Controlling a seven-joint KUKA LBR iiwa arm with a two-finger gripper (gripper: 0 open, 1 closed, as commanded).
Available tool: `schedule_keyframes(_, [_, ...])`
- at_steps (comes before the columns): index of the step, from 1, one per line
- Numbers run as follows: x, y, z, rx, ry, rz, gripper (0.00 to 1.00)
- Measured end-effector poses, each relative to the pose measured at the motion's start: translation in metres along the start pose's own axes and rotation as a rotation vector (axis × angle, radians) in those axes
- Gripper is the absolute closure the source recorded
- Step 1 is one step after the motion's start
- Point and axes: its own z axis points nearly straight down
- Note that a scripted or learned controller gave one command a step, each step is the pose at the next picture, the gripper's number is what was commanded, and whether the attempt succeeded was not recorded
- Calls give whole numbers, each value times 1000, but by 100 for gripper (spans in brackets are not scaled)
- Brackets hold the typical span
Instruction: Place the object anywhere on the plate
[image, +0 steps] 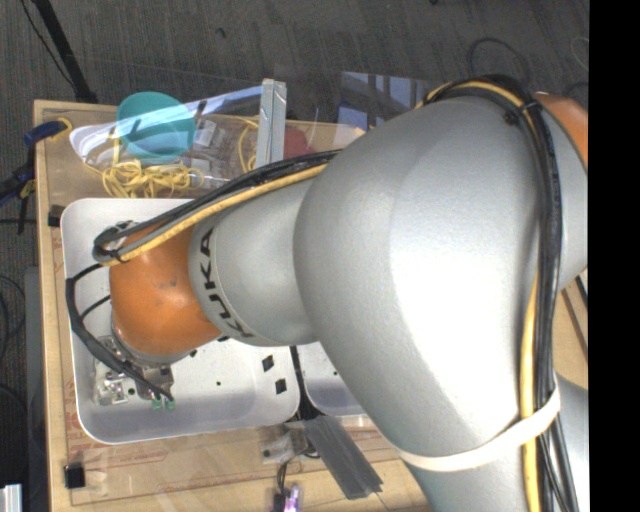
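At the near edge of the wooden bench (180, 470), at about six o'clock, a dark metal bracket (335, 455) juts out below the gap between the two bins, with a small purple-tipped item (290, 497) just beneath it. Above that lies the left white bin (80, 300), its floor showing a few small black marks toward five o'clock of the bin. The gripper (135, 385) sits low in this bin's near-left corner, at roughly eight o'clock of the view, close to the bin floor; whether it is open or closed cannot be told, and no object or plate can be made out beneath it. A small green detail shows at the gripper's lower edge. Directly above it is the orange band (155, 295) of the wrist, with black cables (85, 300) looping around its left side. The grey arm (430, 290) spreads across the middle and right, hiding most of the right bin (335, 400). Farthest away, at eleven o'clock, a clear plastic bag (190, 135) holds a teal cup (155, 122) and a tangle of yellow cord (145, 178).
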Motion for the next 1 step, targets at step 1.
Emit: schedule_keyframes(1, [0, -59, -92, 0, -8, -239, 100])
